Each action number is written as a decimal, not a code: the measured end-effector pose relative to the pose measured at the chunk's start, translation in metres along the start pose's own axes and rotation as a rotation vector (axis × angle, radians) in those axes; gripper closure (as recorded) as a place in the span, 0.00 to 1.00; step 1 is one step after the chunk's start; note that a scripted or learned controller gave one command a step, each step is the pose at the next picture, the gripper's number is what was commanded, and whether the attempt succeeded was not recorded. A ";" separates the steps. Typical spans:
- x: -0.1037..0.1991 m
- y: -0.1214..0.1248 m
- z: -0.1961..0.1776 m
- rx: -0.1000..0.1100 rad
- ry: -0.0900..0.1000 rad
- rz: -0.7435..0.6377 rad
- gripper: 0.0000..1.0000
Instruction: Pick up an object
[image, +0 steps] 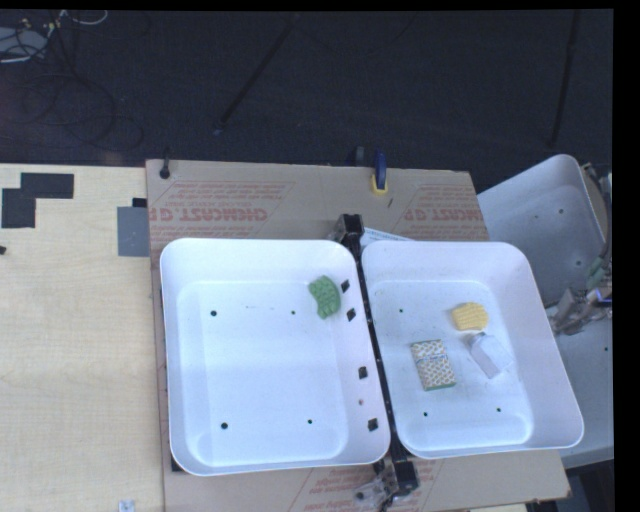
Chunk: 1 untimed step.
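A small green lumpy object (324, 296) lies in the left bin (190, 400), near its far right corner. In the right bin (540, 420) lie three things close together. A yellow rounded object (470, 317) sits toward the right side. A flat speckled block (433, 364) lies in front of it and to the left. A pale, nearly white small piece (486, 355) lies just right of the block, hard to make out against the bin floor.
Both bins rest on a brown cardboard sheet (250, 205) on the wooden bench (70, 350). Black clips (362, 372) run along the seam between the bins. A blue and yellow clamp (379, 176) holds the far edge. A grey metal plate (555, 205) with cables stands at the right.
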<state>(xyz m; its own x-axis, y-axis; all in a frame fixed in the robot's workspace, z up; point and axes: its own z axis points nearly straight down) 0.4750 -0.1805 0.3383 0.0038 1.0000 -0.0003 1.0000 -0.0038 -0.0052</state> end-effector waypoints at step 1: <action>0.080 0.001 0.010 0.000 0.003 -0.011 1.00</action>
<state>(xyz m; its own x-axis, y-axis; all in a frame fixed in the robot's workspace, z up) 0.4761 -0.1003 0.3282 -0.0073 1.0000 0.0030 1.0000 0.0074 -0.0048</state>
